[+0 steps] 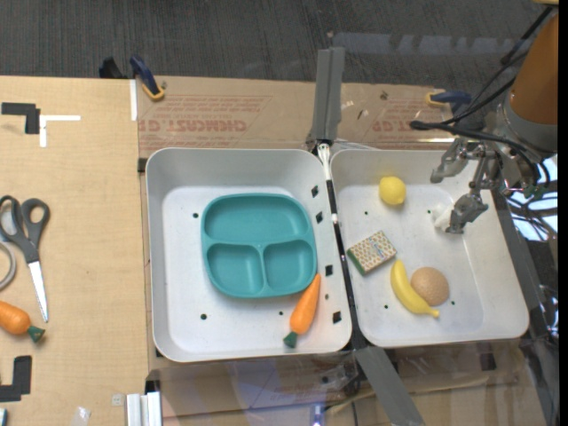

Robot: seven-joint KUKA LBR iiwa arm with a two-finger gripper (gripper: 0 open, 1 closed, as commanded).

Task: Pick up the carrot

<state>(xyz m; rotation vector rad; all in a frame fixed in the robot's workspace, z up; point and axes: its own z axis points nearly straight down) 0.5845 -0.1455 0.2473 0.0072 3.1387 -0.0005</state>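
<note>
reaching across is the job: the claw (463, 213) hovers over the right bin (497, 327), fingers slightly parted, holding nothing. the carrot (304, 307) lies in the left bin (160, 264) against the teal plate (222, 264); grip it across its middle.

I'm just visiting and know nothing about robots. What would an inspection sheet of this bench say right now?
Surface: two white bins side by side, left bin and right bin, on a bench with brown cardboard behind.
Job's things: carrot in the left bin, lying against the teal plate; a second carrot lies outside on the wooden board.
Clutter: lemon, banana, brown egg-shaped item, patterned sponge in the right bin; scissors on the board.
Grippers: gripper over the right bin, away from the carrot.
Cables: black cables by the arm.
Surroundings: dark carpet.
</note>
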